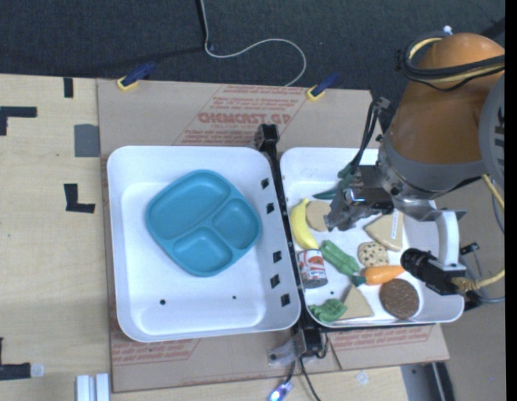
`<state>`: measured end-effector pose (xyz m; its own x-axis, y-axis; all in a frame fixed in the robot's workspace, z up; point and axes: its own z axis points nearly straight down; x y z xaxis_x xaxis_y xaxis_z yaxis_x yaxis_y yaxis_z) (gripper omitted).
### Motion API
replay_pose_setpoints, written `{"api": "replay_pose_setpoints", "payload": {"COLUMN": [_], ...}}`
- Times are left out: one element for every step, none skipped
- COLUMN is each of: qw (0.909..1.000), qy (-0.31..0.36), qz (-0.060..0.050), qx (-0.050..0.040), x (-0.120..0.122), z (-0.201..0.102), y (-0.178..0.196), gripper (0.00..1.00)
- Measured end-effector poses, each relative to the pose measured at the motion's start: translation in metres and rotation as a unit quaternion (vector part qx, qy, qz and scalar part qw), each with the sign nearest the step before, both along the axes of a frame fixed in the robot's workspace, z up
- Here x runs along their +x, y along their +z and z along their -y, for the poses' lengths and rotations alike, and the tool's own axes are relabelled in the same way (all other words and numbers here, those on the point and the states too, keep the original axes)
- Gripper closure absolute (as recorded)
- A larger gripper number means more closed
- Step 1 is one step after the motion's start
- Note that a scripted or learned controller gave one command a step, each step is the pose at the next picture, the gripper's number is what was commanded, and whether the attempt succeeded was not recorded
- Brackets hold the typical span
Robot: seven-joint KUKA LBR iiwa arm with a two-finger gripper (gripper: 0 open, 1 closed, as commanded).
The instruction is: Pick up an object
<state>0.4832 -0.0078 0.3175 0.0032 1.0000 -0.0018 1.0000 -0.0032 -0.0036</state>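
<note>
Bins sit side by side on a brown cardboard sheet [241, 115] on the bench. The left bin [124, 249] holds a blue plate [204, 221] with three sections in it. The plate lies flat, a bit above the middle of that bin. The right bin [312, 164] is full of toy food. A yellow banana [301, 225] lies close to the wall between the two bins. Just below it is a small can [313, 267] with a red and white label. A green veggie [340, 256] lies next to the can, on its right. An orange carrot [382, 274] lies further right, and a spotted cookie [372, 253] sits just above the carrot. A round brown patty [400, 297] rests near the bottom right corner of the bin. A green leafy piece [329, 311] lies at the bottom edge, touching a tan wedge [357, 303]. A pale slice [387, 229] lies under the arm. The grey and orange arm [442, 98] comes in from the right. Its gripper [346, 210] hangs over the upper part of the right bin, just right of the banana. The claw is dark and blurry, so I cannot tell how far open it is, or if it has hold of anything.
</note>
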Motion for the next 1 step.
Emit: {"api": "replay_pose_setpoints", "payload": {"qw": [1.0], "qy": [0.002], "qz": [0.001], "qx": [0.0], "x": [0.089], "z": [-0.0009], "y": [-0.0688], "gripper": [1.0]}}
